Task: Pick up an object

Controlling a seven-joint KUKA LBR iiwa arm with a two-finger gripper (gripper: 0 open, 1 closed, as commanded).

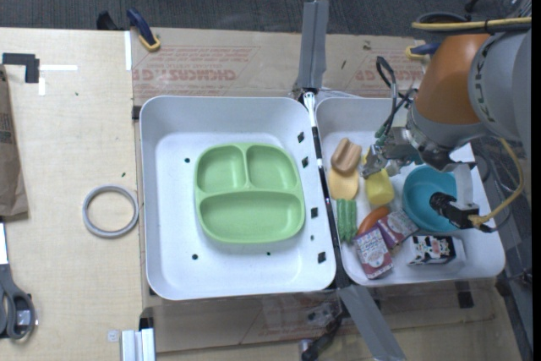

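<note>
The right bin (331, 116) holds a heap of toy food. A tan bread roll (345, 153) lies on a pale yellow piece (341, 183) by the bin's left wall. Beside them sits a yellow block (379, 188). Below lie a green vegetable (347, 220), an orange carrot (373, 220) and a red-and-white packet (373, 251). A blue bowl (425, 199) and a black-and-white carton (434, 248) sit to the right. My gripper (382, 156) hangs low over the bin, just above the yellow block and right of the bread roll.
The left bin (161, 182) holds a green divided plate (248, 193). A grey tape ring (111, 210) lies on the bench at left. A metal divider post (312, 46) stands between the bins at the back. The arm's orange band (448, 80) fills the upper right.
</note>
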